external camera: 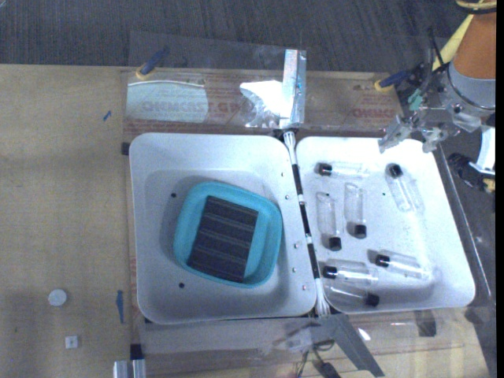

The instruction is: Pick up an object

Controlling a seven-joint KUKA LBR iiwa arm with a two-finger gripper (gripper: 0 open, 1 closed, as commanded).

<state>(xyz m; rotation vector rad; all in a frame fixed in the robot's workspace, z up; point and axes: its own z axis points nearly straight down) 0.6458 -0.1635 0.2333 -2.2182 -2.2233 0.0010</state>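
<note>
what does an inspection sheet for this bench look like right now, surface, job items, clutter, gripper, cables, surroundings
surface: wooden bench bearing two white bins side by side, left bin and right bin.
job's things: clear vials with black caps scattered flat in the right bin, seven as far as I can count; blue tray with a dark ribbed insert in the left bin.
clutter: clear plastic sheet behind the bins; small grey disc on the bench at left.
grippers: gripper above the right bin's far edge, touching no vial; finger state unclear.
cables: wires run by the wrist.
surroundings: dark floor beyond the bench.
</note>
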